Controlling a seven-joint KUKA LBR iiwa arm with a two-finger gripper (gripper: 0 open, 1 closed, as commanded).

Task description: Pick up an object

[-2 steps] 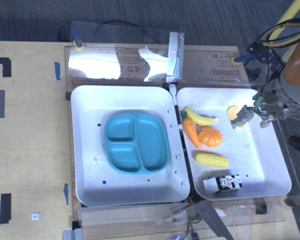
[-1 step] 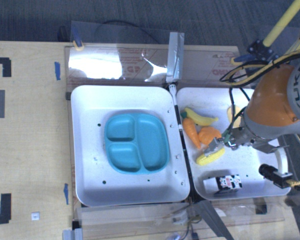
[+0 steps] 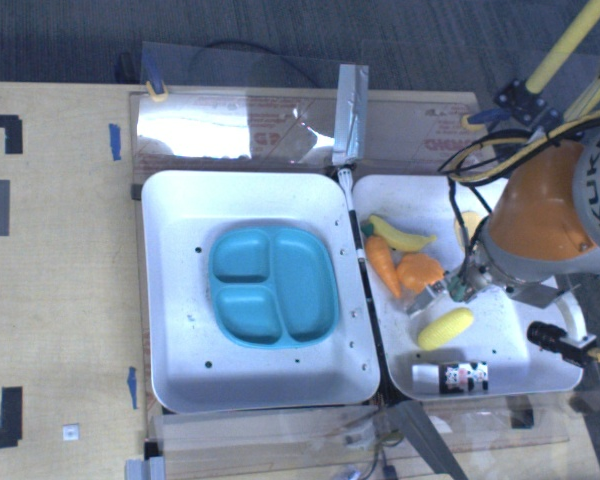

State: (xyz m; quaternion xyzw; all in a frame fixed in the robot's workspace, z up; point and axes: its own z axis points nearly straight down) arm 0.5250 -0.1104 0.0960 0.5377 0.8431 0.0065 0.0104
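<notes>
Camera view: jaws (image 3: 442, 290) hovering in right bin (image 3: 500, 373), state indeterminable, tips just right of smooth orange carrot (image 3: 382, 266); glossy oval lemon (image 3: 445, 328) lying near; curved banana (image 3: 400, 235) lying far.

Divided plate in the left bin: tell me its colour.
The divided plate is turquoise blue, seen clearly in the camera view.

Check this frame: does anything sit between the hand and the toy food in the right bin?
Nothing visible does. The hand is low in the right bin, right beside the orange piece and just above the yellow lemon. The carrot and banana lie further left, beyond the orange piece.
</notes>
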